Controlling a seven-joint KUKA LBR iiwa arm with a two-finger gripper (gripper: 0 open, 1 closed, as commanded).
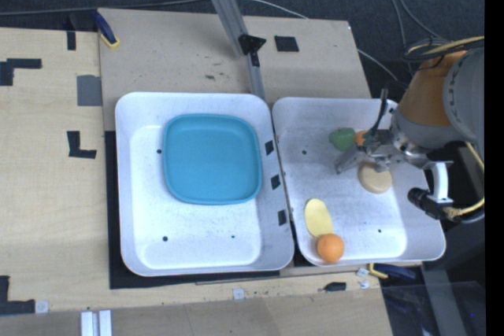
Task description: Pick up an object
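Beige and rounded, a small object (376, 179) lies at the right of the right bin (315, 116), just below my gripper (364, 154). I cannot tell how the gripper stands. A green object (342, 138) sits just left of the gripper. Lower in this bin I see a yellow piece (316, 215) touching an orange ball (330, 248). A blue plate (212, 158) rests in the left bin (142, 240).

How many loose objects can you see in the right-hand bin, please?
4: a green object near the end effector, a beige round one below it, a yellow piece and an orange ball at the front. The arm may hide others.
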